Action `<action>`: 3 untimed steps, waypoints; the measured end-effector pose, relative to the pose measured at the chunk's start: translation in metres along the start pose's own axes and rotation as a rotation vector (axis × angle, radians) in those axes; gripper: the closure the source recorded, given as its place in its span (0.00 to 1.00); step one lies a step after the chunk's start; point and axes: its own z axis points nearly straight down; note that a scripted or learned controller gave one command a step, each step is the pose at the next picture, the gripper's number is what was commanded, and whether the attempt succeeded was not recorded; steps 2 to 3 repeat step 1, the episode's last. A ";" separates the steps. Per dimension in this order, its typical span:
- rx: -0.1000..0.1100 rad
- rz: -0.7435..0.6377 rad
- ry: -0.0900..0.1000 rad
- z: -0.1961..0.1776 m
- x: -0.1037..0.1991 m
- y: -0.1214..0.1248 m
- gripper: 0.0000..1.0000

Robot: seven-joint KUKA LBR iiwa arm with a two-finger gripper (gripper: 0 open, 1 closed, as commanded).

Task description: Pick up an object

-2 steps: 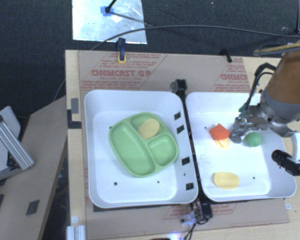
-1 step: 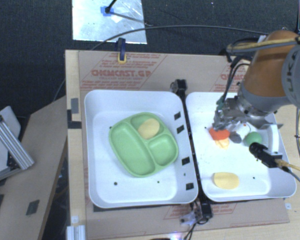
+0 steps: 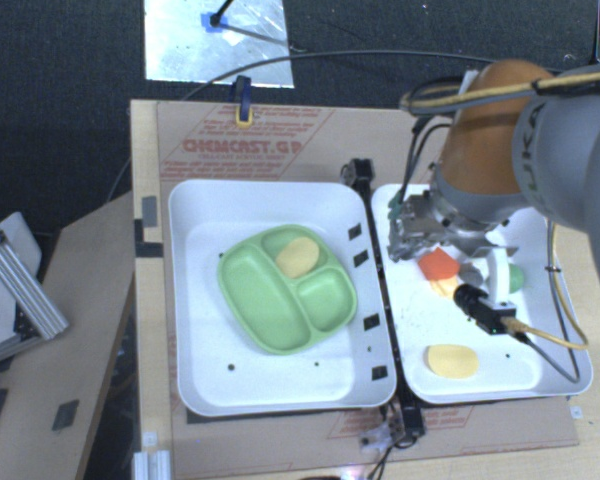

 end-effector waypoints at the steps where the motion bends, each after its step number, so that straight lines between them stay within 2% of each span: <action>1: -0.001 -0.002 0.001 -0.007 0.062 0.002 1.00; 3: -0.001 -0.002 0.001 -0.007 0.062 0.002 1.00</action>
